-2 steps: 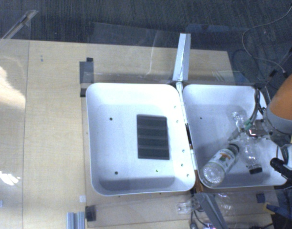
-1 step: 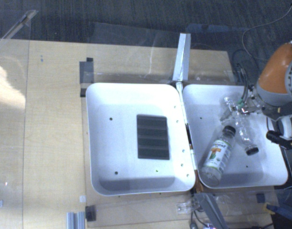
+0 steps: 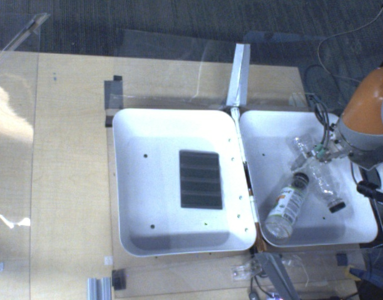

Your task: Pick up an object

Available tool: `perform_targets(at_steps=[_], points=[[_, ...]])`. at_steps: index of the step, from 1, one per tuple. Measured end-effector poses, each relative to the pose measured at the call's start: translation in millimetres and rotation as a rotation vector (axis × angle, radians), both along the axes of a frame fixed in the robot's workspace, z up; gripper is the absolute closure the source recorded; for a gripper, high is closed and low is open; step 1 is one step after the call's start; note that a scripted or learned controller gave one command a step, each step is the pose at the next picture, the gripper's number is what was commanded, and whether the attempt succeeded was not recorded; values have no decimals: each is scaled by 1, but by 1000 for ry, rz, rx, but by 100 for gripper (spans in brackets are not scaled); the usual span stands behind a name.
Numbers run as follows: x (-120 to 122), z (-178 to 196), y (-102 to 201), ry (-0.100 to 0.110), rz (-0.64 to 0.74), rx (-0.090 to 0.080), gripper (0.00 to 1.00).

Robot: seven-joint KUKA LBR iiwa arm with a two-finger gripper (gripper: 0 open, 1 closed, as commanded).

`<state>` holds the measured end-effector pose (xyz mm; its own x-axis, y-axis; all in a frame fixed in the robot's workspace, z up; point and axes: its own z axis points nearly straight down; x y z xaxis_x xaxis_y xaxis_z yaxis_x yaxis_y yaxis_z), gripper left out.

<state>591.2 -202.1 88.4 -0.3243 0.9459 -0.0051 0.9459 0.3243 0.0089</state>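
The arm [image 3: 370, 114] runs off the right edge of the frame, so most of it is cut away. Its gripper [image 3: 321, 152] is too small and cluttered to read. Clear plastic pieces [image 3: 320, 174] in the right bin [image 3: 266, 136] blur into the white floor, their outlines uncertain.

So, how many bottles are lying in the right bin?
2. A labelled bottle with a dark cap lies at the front-left of the right bin; a clear bottle lies behind it, toward the arm. Others may be hidden.
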Motion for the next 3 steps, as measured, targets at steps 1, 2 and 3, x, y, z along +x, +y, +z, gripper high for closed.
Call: perform_targets(at_steps=[1, 2, 3], points=[[47, -2, 8, 18, 93, 3, 0], [72, 6, 12, 36, 225, 8, 0], [5, 1, 6, -1, 290, -4, 0]])
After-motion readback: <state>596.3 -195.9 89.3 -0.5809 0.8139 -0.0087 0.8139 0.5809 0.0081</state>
